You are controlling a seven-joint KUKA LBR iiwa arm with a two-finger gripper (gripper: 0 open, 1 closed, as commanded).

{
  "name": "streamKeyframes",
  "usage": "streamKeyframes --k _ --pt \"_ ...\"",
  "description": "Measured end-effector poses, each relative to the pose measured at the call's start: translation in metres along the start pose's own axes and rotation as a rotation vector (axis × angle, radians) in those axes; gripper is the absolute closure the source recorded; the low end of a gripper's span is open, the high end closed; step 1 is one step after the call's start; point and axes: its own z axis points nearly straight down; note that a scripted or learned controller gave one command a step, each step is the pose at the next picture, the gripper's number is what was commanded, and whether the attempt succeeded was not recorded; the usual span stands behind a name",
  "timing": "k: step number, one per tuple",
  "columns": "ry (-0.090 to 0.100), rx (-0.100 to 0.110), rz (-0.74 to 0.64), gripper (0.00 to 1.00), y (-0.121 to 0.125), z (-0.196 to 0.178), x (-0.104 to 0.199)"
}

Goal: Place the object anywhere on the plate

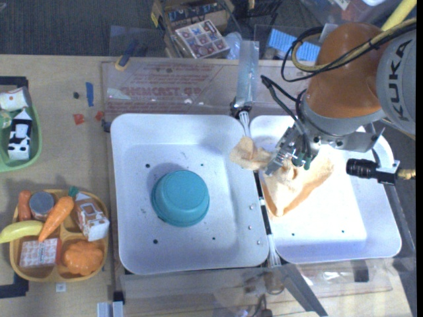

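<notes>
Nearest the lens, along the bottom of the view, runs the front edge of the worktop (59, 302), pale wood, with the front rims of the two white bins on it. Up and to the right of that edge, the hand (285, 158) hangs over the seam between the bins, at the upper left corner of the right bin (370, 236). Whether its fingers are apart or together cannot be told; they are dark and small against the clutter beneath them.

Directly under and just left of the hand lies a pale, crumpled yellowish object (246, 154), straddling the inner rims of both bins. It touches or nearly touches the fingertips, but nothing shows it clamped between them. Below and to the right of the hand a larger orange-yellow cloth-like sheet (301, 187) spreads across the floor of the right bin.

Well to the left of the hand and a little lower, a teal plate (180, 197), round and seemingly upside down like a shallow bowl, sits in the middle of the left bin (132, 144). It stands apart from the crumpled object.

Far left of the hand, outside the bins, a yellow tray (13, 253) holds toy food, including a carrot (56, 218) and a banana (20, 230). Above it rests a green dish (34, 144).
</notes>
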Motion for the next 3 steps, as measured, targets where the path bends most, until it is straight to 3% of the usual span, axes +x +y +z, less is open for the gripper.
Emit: streamKeyframes --k 1,2,3 --pt "-0.001 -0.002 -0.396 1.00 0.045 0.001 0.018" --pt "-0.001 -0.003 -0.576 1.00 0.096 0.006 0.021" --pt "-0.002 -0.003 -0.576 0.00 0.096 0.005 0.021"
